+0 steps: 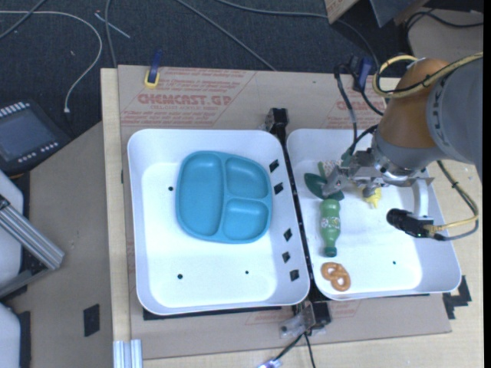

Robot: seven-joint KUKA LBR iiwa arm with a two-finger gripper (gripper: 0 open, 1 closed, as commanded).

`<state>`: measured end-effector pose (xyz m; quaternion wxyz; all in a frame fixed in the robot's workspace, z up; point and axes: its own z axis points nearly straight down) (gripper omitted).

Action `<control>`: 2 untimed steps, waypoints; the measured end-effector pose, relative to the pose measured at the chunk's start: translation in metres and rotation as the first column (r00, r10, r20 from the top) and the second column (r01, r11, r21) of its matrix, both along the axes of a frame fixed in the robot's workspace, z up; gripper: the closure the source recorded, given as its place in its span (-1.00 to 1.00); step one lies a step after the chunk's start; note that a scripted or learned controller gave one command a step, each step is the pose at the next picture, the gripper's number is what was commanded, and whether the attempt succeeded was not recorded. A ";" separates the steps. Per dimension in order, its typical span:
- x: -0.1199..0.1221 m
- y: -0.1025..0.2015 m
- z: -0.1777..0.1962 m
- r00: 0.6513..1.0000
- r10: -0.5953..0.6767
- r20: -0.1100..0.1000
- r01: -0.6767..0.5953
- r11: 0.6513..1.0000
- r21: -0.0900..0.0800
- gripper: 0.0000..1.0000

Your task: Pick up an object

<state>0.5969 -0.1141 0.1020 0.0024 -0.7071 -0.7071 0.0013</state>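
Presently, the gripper is seen above the bottle in the right bin, finger state not discernible.

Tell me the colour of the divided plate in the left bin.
Light blue: the divided plate shows best in the camera view.

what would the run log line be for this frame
arm: over right bin | claw: low by green bottle | pretzel: near front wall | blue plate: left bin
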 end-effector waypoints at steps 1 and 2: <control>0.001 0.000 0.014 1.000 0.000 0.006 0.000 1.000 0.000 1.00; 0.001 -0.002 0.079 1.000 0.001 0.013 -0.001 1.000 -0.003 1.00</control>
